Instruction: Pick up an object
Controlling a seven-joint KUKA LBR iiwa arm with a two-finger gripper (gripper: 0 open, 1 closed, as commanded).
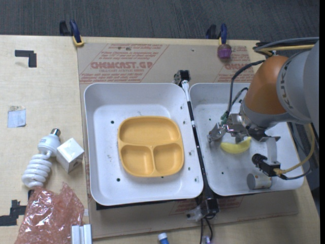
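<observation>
Your gripper [219, 132] hangs low over the right bin [213, 179], and from this slanted view you cannot tell how it is set or whether it has anything in it. The nearest candidate is the yellow banana-shaped piece [236, 147], lying flat on the bin floor just beside the gripper, on the side toward the bench's front edge and slightly back under the wrist. Whether metal touches it is not clear, since part of the tool overlaps its upper edge.

Expect that yellow piece to be light, probably a smooth plastic toy, so it may skate on the white floor if you nudge one end. Take it across the middle of its curve, where it is thickest, with the pinch running across its short width.

Further toward the front edge and deeper under the arm sits a small grey cylinder [259, 181], on its side by the look of it, so it could roll. In the other bin, well away from the gripper, the yellow divided tray [151, 146] is broad and shallow; only its rim offers a hold.
</observation>
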